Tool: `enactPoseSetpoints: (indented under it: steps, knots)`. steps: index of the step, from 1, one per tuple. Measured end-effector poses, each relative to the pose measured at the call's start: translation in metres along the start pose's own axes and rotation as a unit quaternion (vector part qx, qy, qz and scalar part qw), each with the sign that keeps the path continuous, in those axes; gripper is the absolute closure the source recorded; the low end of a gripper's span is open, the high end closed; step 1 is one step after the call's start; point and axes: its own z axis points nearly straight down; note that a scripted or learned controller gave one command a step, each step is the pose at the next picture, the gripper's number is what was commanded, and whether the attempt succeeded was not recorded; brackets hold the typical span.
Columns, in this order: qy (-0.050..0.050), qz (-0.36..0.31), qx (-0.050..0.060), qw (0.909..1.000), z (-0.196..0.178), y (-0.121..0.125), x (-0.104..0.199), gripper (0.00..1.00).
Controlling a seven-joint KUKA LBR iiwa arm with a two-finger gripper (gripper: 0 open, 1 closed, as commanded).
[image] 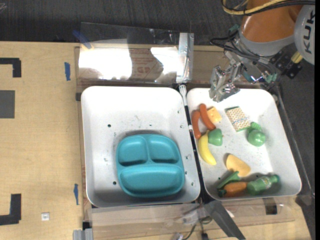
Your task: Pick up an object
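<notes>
My gripper (223, 90) hangs over the back left corner of the right bin (285, 134), its metal fingers pointing down and standing slightly apart with nothing between them. Just below it lie a red sausage (206, 116) and a yellow-orange piece (215, 115). Further in the bin are a patterned cracker (237, 118), a green pepper (256, 135), a small green piece (215, 137), a banana (206, 150), an orange wedge (238, 164), a carrot (233, 187) and a green bottle-shaped toy (262, 183).
The left bin (100, 114) holds a teal divided plate (149, 164). A clear plastic sheet (135, 61) lies behind the bins. Wooden bench (35, 134) spreads to the left. The arm's orange wrist (270, 6) and cables loom at the upper right.
</notes>
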Motion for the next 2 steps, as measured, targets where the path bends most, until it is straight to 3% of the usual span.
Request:
enactPoseSetpoints:
  steps: [1, 2]
  knots:
    - [-0.002, -0.036, 0.001, 0.9994, 0.003, 0.022, -0.013, 1.00]
    - [-0.004, -0.120, 0.003, 0.9928, -0.012, 0.035, -0.020, 1.00]
